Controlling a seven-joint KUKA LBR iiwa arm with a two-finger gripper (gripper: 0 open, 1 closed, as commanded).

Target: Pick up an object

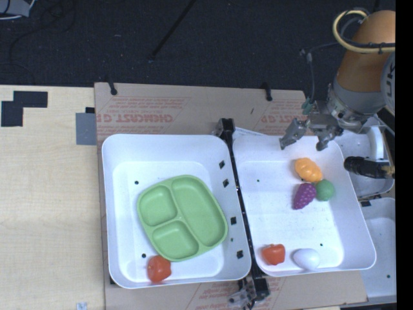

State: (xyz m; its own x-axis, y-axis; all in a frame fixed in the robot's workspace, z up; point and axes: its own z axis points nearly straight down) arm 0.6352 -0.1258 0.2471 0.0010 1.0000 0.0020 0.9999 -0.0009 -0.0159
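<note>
The gripper point(311, 136) hangs over the far edge of the right bin point(361, 250), and its two fingers are spread apart with nothing between them. It is empty, so nothing is picked up yet. The fingers look spread wide so that a toy can fit between them when the arm goes down. Just below the gripper, near the far side of the right bin, lies an orange toy point(308, 169). It looks like the closest thing to grab. Right beside it sit the purple grapes point(304, 196) and a green ball point(326, 190), and these two touch each other. Because they are so close together, the fingers could bump one toy while reaching for another. At the near edge of the same bin a red toy point(273, 254) and a white egg point(306, 259) rest just beside each other. The left bin point(119, 173) holds a green tray point(181, 217) with three parts, lying flat and turned a bit, and another red toy point(159, 268) sits by its near corner.
</note>
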